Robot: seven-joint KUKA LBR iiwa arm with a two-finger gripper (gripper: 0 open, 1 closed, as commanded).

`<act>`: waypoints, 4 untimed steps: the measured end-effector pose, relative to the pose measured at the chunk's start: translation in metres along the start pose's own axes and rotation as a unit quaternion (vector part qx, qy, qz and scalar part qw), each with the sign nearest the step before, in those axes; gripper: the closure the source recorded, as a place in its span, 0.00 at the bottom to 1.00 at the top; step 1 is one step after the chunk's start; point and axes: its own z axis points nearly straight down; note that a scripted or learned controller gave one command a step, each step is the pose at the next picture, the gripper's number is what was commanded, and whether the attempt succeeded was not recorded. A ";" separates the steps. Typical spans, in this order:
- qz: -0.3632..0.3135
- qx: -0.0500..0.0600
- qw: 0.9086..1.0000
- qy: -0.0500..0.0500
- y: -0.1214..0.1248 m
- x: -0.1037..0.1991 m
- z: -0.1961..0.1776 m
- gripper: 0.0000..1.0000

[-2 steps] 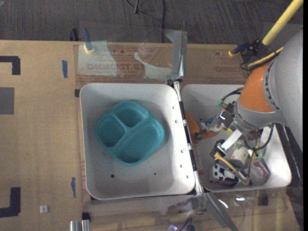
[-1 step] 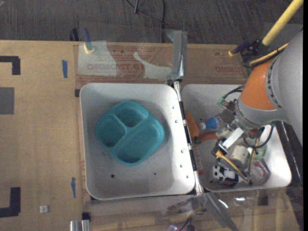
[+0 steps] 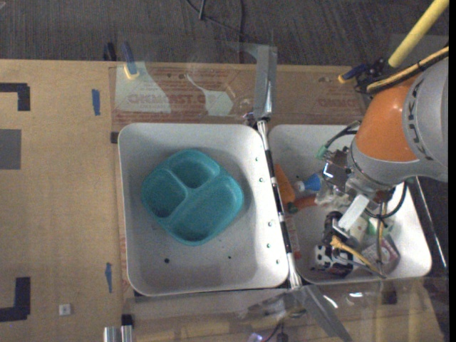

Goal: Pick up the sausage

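Observation:
A small reddish sausage-like piece lies in the right bin, near its left wall. The arm reaches in from the right with its orange band over the bin's middle. My gripper hangs below the wrist, a little to the right of the sausage and apart from it. I see nothing held.
An orange carrot-like piece lies along the right bin's left wall, with a small blue thing beside it. A black-and-white toy and other small items crowd the bin's front. A teal divided plate sits in the left bin.

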 end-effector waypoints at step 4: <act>0.117 0.000 0.993 -0.001 -0.014 0.218 -0.098 1.00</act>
